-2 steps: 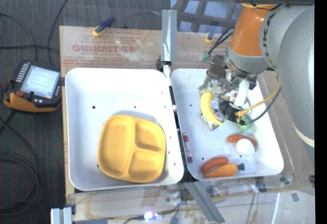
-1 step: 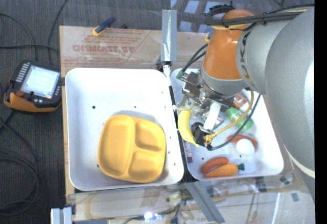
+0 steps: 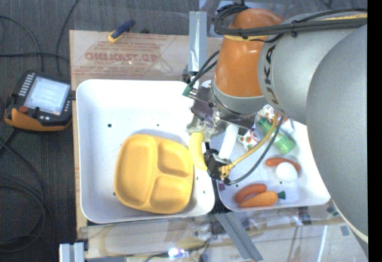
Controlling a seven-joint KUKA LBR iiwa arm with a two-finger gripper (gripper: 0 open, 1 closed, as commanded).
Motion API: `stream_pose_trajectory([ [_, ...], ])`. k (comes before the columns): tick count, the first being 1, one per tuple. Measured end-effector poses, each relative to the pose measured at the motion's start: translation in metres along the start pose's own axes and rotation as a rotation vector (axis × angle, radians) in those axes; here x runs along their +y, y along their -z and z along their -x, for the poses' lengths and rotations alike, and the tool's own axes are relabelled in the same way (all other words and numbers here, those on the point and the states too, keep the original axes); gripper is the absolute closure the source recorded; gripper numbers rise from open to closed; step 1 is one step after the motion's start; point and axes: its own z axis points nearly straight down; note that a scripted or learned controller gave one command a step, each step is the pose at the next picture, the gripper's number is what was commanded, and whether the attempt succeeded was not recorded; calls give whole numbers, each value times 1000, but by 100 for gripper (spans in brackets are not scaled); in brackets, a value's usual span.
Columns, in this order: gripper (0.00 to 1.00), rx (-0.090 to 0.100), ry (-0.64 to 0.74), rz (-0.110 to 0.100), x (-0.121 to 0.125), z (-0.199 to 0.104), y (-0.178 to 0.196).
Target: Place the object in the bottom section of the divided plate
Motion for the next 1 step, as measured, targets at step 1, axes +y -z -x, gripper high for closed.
stream_pose_trajectory([
  [1,100,-2,72,1,-13,-71,-14],
])
